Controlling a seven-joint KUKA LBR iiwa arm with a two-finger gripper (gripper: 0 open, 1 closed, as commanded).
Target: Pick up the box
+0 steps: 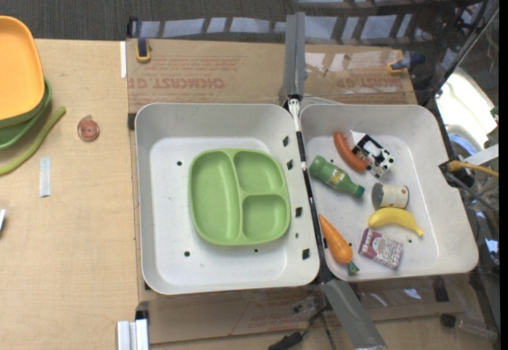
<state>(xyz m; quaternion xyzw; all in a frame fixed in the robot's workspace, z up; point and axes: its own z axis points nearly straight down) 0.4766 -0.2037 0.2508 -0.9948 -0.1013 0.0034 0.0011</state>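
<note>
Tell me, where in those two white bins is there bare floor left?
Left bin: only margins around the green divided plate. Right bin: bare along its right side and far-left corner; crowded between bottle, banana and box.

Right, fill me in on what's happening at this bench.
Nothing is being handled at this moment. The small pink and white cardboard box lies untouched near the front of the right white bin, beside a yellow banana and an orange carrot. A green bottle and a small black and white cow toy lie further back. The left white bin holds a green divided plate.
</note>
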